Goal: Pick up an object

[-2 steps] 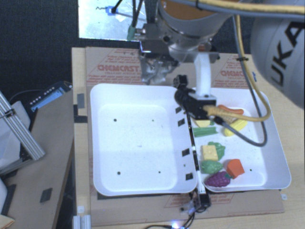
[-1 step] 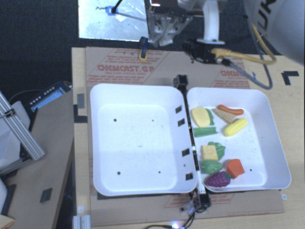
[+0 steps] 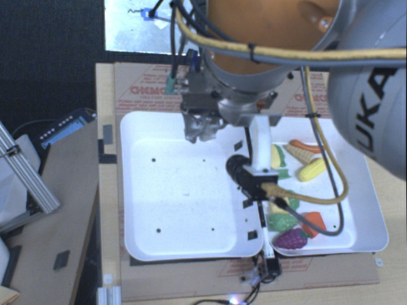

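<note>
A: Toys in the right bin [image 3: 356, 170]: corn [image 3: 311, 169] and carrot [image 3: 304, 148] at the far side, grapes [image 3: 290, 239] and a green piece [image 3: 280, 222] at the near side.

B: Handling?

A: Probably hollow plastic, light, stiff, rather slick. I'd pinch the corn across its middle.

B: End effector [image 3: 202, 131]?

A: Hanging over the left bin's [image 3: 184, 189] far edge, nothing seen in it; spread or pressed together, I cannot tell.

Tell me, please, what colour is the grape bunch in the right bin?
Purple; the grape bunch shows in the camera view, at the bin's near edge.
</note>
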Available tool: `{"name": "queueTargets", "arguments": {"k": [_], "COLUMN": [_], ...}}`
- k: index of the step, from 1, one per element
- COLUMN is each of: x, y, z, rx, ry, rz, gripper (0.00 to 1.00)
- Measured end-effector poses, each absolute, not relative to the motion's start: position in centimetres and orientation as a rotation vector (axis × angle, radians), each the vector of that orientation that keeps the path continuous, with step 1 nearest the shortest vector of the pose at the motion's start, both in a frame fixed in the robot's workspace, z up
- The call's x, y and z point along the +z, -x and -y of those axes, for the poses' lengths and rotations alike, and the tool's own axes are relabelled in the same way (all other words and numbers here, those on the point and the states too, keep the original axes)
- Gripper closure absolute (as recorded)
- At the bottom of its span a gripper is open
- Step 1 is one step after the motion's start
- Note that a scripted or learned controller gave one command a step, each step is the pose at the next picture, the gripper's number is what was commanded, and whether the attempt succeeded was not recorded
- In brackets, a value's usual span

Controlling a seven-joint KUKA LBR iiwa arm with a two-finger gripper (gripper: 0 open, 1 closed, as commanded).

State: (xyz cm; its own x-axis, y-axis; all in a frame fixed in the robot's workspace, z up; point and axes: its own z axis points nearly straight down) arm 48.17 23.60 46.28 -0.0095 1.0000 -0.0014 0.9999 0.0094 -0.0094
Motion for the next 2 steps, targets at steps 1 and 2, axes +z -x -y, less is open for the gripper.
{"name": "queueTargets", "arguments": {"k": [1,2], "x": [50.7,53.7], "y": [-54.9,-52.5], "z": [-23.4,-23.4], "rx": [-0.011,-0.007], "ry": [2.224,2.217], "rz": [2.224,2.227], "gripper": [1.0,1.0]}}
